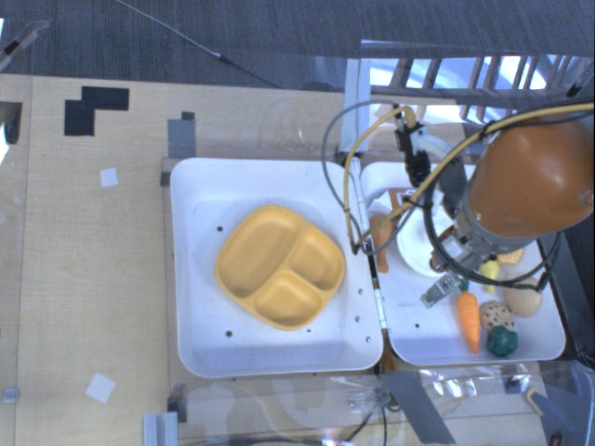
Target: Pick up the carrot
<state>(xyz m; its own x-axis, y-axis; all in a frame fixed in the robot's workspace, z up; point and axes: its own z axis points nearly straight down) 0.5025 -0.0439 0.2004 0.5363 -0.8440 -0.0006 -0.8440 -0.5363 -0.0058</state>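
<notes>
here we see the arm [530,179] reaching in from the right over the right bin [409,342], its orange band filling much of that side. the gripper [444,286] hangs low over the bin floor, just up and left of the carrot [469,321]; whether it is released or clenched we cannot tell, since the wrist hides the tips. the carrot lies free on the bin floor near the front wall, its thick end toward the gripper and its tip toward the front. we judge the grasp not yet made. just beside the carrot sit a speckled ball [496,315], a green piece [502,341] and a pale egg-like piece [523,301], so a close approach could nudge them. the left bin [195,342] bears a yellow divided plate [281,266], well apart from the carrot. both bins rest on a pale wooden bench [84,277]; dark carpet [232,17] lies beyond.
</notes>
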